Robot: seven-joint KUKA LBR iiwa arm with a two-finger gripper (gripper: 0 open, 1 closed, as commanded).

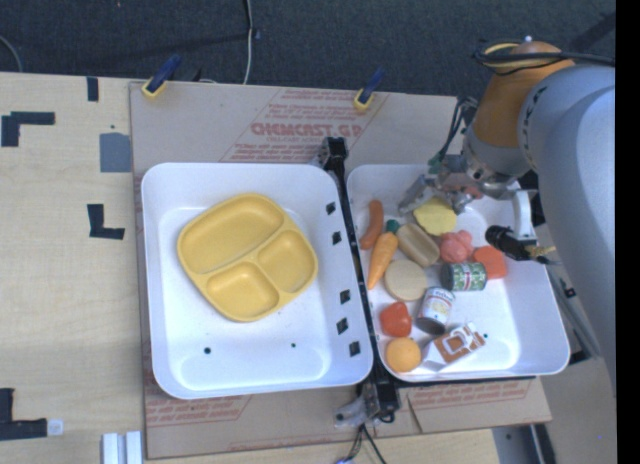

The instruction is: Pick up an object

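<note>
My gripper (pixel 440 195): over the right white bin (pixel 535 347), toward its 12 o'clock edge.
My jaws: spread or pressed together, I cannot tell.
Yellow rounded toy lump (pixel 435 218): just beneath my gripper, at its 6 o'clock.
Left white bin (pixel 165 347): holds a yellow divided plastic plate (pixel 247 255).
</note>
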